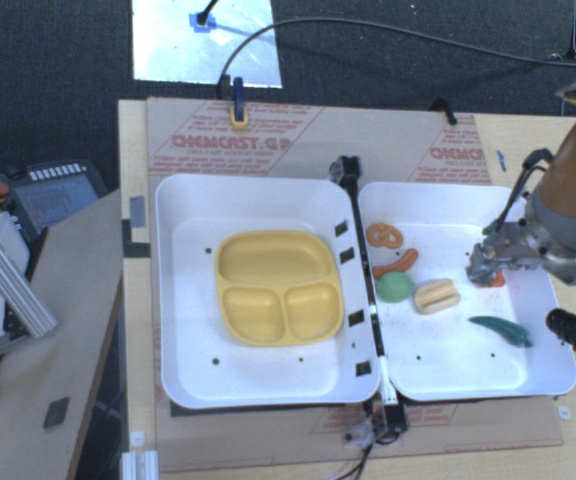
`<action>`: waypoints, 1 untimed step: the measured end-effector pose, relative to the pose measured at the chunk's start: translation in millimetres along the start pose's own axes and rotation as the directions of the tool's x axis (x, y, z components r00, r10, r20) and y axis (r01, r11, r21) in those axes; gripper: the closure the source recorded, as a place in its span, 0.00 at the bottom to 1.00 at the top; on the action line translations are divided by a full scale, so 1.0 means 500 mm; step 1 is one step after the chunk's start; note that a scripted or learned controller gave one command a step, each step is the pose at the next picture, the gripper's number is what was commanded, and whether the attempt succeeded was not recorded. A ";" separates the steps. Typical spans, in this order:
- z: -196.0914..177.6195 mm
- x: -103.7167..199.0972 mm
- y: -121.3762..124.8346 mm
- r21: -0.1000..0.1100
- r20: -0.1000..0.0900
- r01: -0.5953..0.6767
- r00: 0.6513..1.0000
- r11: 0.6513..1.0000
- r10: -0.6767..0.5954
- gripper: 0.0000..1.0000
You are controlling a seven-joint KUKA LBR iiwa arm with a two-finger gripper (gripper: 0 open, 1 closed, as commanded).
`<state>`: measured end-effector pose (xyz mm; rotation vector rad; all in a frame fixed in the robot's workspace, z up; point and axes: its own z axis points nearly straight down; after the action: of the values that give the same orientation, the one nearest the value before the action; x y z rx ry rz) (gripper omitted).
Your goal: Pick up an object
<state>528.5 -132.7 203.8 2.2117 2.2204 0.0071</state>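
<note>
The arm reached in from the right, and its hand (pixel 488 265) hung low over the right bin (pixel 448 383), close to that bin's right wall. The hand sat directly over a small red-orange object (pixel 497 280), of which only an edge showed beneath the metal; whether the hand was open or closed on it could not be told.

The other toy foods lay loose in the same bin. A brown pretzel (pixel 384 235) sat near the divider, with an orange sausage (pixel 396 262) just below it. A round green ball (pixel 395 287) lay beside a tan bun (pixel 435 295). A dark green pepper (pixel 502 330), long and curved, lay nearer the front right corner.

In the left bin (pixel 188 268) rested a yellow tray (pixel 276 286) with three compartments.
</note>
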 end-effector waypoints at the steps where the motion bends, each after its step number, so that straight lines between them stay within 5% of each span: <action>1: -0.026 0.000 0.003 0.004 -0.001 0.000 1.000 1.000 0.000 1.00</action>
<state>529.9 -132.8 216.9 2.2143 2.2234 0.0034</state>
